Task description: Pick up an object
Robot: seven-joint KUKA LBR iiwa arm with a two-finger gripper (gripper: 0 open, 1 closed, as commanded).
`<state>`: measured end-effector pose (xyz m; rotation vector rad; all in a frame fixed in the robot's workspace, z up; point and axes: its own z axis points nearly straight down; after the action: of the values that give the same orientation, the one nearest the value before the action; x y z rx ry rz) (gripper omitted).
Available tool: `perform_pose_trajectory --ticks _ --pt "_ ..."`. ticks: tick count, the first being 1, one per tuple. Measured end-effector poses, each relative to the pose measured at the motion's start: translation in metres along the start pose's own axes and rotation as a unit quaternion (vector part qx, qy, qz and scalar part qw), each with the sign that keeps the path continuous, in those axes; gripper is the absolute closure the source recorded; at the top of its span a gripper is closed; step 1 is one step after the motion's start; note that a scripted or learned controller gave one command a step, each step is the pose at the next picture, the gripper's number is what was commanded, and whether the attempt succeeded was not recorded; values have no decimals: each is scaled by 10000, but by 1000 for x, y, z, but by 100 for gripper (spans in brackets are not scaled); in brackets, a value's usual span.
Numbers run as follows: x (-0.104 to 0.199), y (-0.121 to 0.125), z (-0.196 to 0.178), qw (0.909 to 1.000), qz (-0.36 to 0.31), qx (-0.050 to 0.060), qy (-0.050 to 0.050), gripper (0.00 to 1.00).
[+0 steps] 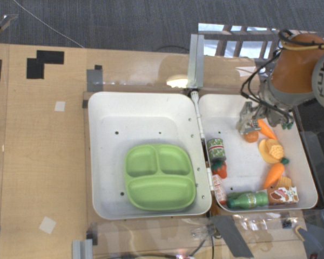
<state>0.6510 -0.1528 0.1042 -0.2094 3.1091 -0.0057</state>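
Observation:
My gripper [250,124] is low in the upper part of the right bin [232,109], under the orange wrist band. Just below it lies a small round orange piece [251,137], and a toy carrot [267,129] lies right beside it. I cannot tell whether the gripper touches either one. Further down sit a yellow toy fruit [272,151] and a second carrot [274,174]. A small can [215,148] and a strawberry [221,169] lie along the bin's left wall. A green bottle [248,199] and a small carton [284,195] lie at the front wall.
The left bin [113,117] holds a green divided plate [160,176] in its front half. A metal post [195,63] stands at the back between the bins. Black cables hang by the arm at the right bin's far corner.

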Motion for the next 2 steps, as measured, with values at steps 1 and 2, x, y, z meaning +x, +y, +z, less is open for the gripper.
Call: perform_pose_trajectory --ticks 1,2 --pt "-26 -1 -160 9998 210 6 4 100" --pt "-36 78 -197 9990 442 -25 42 100"
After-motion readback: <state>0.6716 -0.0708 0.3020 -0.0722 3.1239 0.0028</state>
